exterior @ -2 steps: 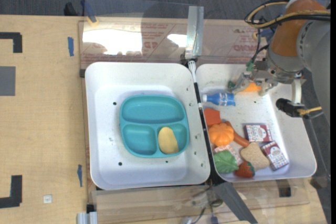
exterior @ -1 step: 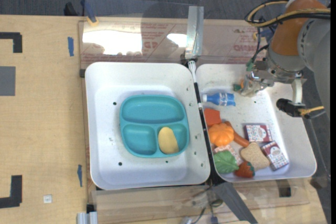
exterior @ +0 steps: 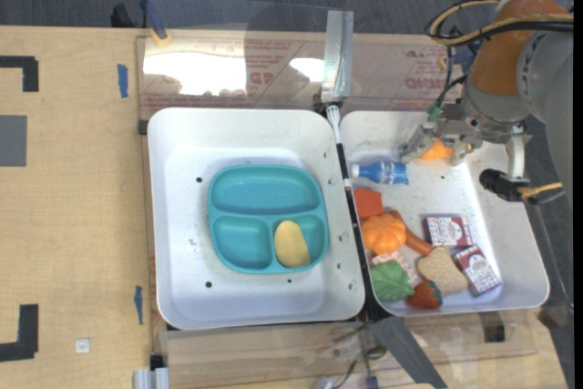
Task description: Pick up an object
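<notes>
My gripper [exterior: 435, 144] is low over the back of the right bin [exterior: 510, 282], under the grey wrist with its orange band. A small orange object [exterior: 437, 151] sits between its two grey fingers, which are shut on it. Just to the left a blue and white bottle [exterior: 381, 172] lies on its side. Further forward in the same bin lie an orange pumpkin-like toy [exterior: 385, 232], a red piece [exterior: 368, 200], a green leafy toy [exterior: 392, 281], a slice of bread [exterior: 442, 269] and two small dark red packets [exterior: 444, 230].
The left bin [exterior: 173, 196] holds a teal divided tray [exterior: 246, 200] with a yellow lemon-shaped toy [exterior: 291, 243] in its front right compartment. A black divider [exterior: 349, 205] separates the bins. A clear panel stands behind them. Cables hang by the arm at the right.
</notes>
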`<act>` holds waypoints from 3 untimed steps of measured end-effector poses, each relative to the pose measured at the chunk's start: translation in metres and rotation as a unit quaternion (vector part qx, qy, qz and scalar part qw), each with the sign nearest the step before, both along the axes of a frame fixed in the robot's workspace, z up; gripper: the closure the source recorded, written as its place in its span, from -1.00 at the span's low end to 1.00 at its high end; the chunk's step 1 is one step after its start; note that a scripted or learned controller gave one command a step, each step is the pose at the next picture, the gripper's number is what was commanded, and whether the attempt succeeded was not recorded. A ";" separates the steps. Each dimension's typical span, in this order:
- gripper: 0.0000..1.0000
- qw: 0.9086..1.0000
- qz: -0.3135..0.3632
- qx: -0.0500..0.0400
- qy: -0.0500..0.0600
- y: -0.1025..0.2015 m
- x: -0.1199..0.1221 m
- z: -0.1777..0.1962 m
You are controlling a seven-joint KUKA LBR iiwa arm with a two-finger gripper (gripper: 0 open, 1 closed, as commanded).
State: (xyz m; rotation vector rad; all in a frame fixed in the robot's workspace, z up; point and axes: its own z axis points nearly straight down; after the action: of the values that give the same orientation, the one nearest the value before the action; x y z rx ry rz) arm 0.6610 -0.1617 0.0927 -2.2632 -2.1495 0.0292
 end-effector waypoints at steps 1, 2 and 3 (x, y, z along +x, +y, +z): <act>1.00 1.000 0.000 0.000 0.003 0.000 -0.001 0.008; -1.00 1.000 0.000 0.000 0.003 0.000 -0.001 0.008; 1.00 1.000 0.000 0.001 0.006 0.000 -0.002 0.016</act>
State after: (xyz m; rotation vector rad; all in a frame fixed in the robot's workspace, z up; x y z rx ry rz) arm 0.6588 -0.1615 0.1089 -2.2552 -2.1436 0.0407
